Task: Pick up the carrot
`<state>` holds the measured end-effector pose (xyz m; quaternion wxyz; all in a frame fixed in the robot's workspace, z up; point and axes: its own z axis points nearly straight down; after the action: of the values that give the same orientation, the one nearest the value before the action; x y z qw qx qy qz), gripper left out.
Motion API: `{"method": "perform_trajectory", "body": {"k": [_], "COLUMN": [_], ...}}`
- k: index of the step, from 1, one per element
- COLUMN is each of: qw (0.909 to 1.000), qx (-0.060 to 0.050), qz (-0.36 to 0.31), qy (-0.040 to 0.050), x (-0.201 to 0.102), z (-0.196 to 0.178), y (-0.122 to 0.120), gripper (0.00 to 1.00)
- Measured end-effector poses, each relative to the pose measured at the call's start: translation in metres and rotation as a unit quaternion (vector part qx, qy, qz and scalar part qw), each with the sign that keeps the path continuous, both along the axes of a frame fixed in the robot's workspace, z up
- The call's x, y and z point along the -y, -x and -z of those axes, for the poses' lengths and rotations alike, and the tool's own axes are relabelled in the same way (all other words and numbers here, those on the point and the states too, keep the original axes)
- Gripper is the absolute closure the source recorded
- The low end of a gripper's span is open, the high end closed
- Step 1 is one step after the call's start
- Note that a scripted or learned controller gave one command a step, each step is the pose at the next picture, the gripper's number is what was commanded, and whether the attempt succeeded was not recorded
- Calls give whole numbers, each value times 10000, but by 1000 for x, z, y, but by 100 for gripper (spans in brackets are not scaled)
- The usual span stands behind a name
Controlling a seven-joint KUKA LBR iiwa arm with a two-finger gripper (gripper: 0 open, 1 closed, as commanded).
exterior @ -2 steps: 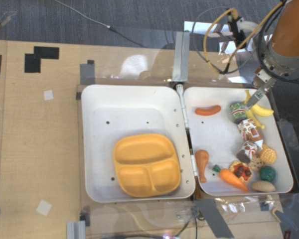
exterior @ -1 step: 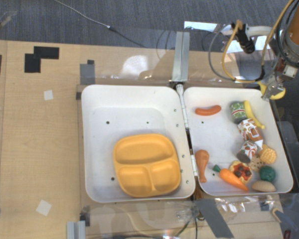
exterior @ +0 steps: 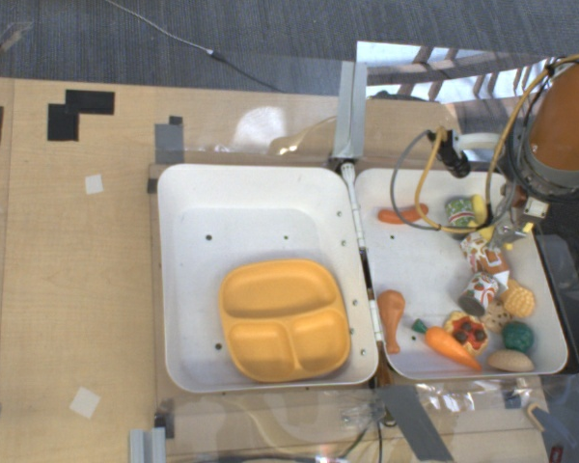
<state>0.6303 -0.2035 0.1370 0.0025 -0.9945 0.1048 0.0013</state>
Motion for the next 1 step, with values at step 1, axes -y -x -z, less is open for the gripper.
{"method": "perform_trajectory", "body": {"k": [1], "qw": [9999], "qx": [109], "qz": [-42], "qy": [38], "x": [3], "z": [-167], "y": [12], "gripper": [100]}}
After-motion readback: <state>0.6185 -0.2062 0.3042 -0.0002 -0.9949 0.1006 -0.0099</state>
